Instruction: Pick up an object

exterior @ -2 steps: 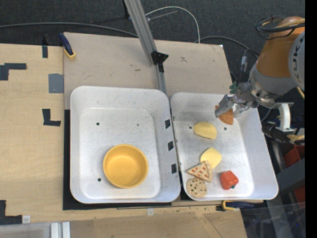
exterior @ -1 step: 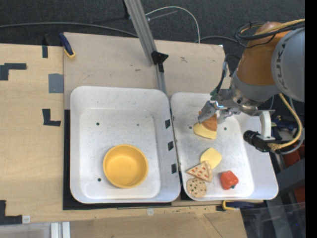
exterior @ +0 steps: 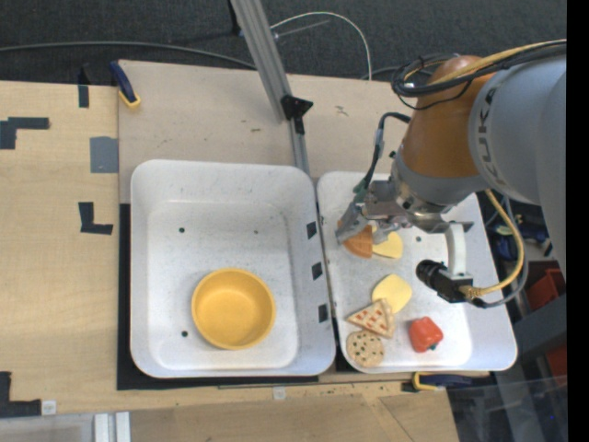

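Nearest the camera, along the front of the right bin (exterior: 492,353), a round cookie (exterior: 365,348), a pizza slice (exterior: 372,319), a red pepper-like piece (exterior: 424,333) and a pale yellow cheese wedge (exterior: 394,291) are lying untouched: one of each. In the left bin (exterior: 156,191), a single yellow bowl (exterior: 234,308) is sitting toward the front.

Farther back in the right bin, the tool (exterior: 366,221) is hanging low over an orange piece (exterior: 360,245) and a second pale yellow piece (exterior: 389,246), which are touching each other. That is making six small items and one bowl across two bins on the tabletop (exterior: 55,247).

Whether the tool is released or clenched cannot be told; the wrist is covering it. Nothing is showing as lifted, so the pick is looking not yet done: the arm appears to be positioning at the orange piece, with grasping and raising left.
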Action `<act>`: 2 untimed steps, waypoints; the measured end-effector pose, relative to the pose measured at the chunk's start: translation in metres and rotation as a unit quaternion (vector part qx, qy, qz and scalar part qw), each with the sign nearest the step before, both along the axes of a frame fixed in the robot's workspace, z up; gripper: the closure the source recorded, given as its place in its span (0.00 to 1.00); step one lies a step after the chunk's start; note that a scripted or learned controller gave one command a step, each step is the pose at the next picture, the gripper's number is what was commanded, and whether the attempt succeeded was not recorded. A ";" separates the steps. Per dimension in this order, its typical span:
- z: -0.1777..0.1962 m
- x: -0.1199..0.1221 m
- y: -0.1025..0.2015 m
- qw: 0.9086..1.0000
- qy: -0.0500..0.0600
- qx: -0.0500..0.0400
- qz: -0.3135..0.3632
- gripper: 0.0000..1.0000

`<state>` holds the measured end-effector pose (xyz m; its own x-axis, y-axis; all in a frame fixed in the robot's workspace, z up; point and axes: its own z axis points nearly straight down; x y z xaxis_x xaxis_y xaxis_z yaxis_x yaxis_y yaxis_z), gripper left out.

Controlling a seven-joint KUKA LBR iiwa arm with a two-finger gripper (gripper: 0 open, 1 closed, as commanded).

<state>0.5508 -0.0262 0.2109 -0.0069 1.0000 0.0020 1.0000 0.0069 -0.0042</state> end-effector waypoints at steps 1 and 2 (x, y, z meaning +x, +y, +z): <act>-0.003 -0.022 0.044 1.000 0.000 0.000 -0.001 1.00; -0.003 -0.045 0.097 1.000 0.000 0.000 0.000 1.00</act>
